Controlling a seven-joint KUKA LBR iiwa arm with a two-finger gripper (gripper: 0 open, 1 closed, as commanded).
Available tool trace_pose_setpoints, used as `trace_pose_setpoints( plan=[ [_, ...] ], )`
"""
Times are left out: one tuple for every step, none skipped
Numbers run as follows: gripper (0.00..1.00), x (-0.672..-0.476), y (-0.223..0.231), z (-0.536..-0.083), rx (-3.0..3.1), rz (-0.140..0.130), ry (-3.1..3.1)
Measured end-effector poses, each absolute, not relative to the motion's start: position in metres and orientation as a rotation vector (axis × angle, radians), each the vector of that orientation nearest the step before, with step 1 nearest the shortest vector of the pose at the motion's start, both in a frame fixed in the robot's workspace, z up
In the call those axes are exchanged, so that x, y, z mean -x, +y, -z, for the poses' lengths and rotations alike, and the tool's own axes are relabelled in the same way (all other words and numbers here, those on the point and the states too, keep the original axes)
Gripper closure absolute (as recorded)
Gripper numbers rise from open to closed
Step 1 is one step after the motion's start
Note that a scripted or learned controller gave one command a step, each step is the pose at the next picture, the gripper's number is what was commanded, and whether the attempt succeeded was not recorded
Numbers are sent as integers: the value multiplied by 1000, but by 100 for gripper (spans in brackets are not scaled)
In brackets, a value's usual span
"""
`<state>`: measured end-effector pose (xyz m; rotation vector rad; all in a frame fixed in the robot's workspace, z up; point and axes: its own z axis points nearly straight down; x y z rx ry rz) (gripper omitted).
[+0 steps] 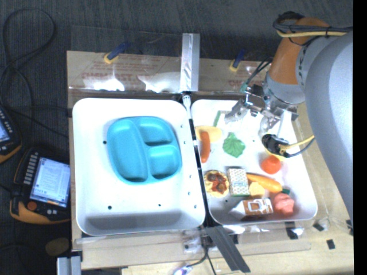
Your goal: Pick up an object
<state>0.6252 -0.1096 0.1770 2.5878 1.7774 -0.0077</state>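
The right bin holds several toy foods. Among them are a green leafy piece, an orange carrot beside a yellow piece, and a thin green stick. An orange ball lies further right. Along the near side are a pizza slice, a speckled cracker block, a yellow-orange piece, a brown box and a pink-red fruit. My gripper hangs over the bin's far right part, above and right of the leafy piece. I see nothing held in it.
The left bin carries a blue divided tray. A raised rim separates the two bins. The grey arm covers the right side. A tablet and cables lie on the floor to the left.
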Motion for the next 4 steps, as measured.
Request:
trace_pose_setpoints(
  plan=[
    [0, -616, -94, -91, -2587, -8, 1767],
    [100, -617, -94, -101, -2583, -7, 1768],
    [100, -597, -53, -183, -2936, 9, 1112],
    [100, -579, -54, -321, -2953, 7, 1065]
  ],
)
